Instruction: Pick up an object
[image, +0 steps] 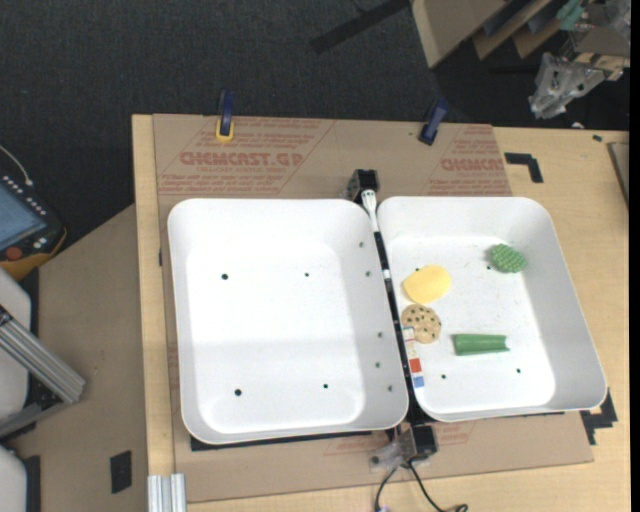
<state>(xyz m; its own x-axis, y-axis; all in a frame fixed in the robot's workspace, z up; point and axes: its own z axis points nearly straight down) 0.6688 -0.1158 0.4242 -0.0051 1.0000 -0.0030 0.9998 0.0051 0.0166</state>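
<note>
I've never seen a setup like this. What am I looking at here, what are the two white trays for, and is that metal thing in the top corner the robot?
This is one camera fixed above a workbench, looking down at a slant. Two shallow white bins sit side by side on a brown board. The left bin shows just small dark dots on its floor. The right bin holds four small things: a yellow piece, a round speckled cookie-like piece, a green block and a green ridged piece.

Yes, the metallic part at the top right is the robot's gripper, the end of an arm reaching in from that side. It sits above and outside the bins, far from the objects. Its job is to pick one up; all four lie loose in the bin.
</note>
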